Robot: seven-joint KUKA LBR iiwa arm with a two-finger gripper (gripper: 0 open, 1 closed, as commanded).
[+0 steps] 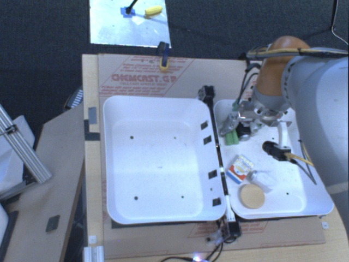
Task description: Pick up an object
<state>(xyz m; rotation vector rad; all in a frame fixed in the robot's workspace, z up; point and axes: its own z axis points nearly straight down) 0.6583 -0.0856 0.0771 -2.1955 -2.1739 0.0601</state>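
My gripper (231, 127) is low over the far left part of the right bin (305, 198), close to the wall it shares with the left bin. A small green block (233, 138) lies right at the gripper's tip, touching it or just under it; whether it is held is hidden. Nearer the front of the same bin lie a white packet with red and blue print (240, 168), a small clear bottle (259, 180) and a round tan disc (252, 196).
The left bin (158, 157) sits beside the right one, with black clips (210, 141) along the shared wall. Both rest on a cardboard sheet (142, 76). A metal plate (128, 15) with a yellow item (153, 11) lies beyond the bench.
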